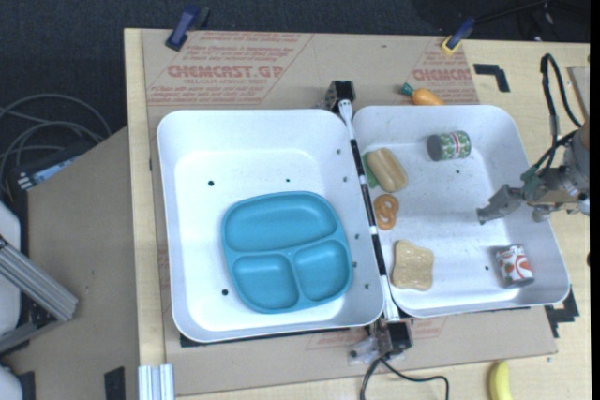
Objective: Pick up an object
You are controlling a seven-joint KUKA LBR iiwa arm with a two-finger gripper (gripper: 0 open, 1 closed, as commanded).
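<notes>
The right white bin [469,300] holds a small grey and green can [449,146] lying at the back. A tan bread roll [386,170], an orange pretzel ring [385,210] and a toast slice [412,264] lie along its left wall. A red and white carton [513,265] sits at the front right. My gripper [497,206] reaches in from the right, low over the bin's right half. It is above and slightly left of the carton, apart from it, with nothing seen in it.
The left bin [187,155] holds a blue divided plate [285,249]. An orange toy carrot [424,96] lies on the bench behind the right bin. A yellow object [500,381] lies at the front right of the bench. Cables hang at the right edge [562,108].
</notes>
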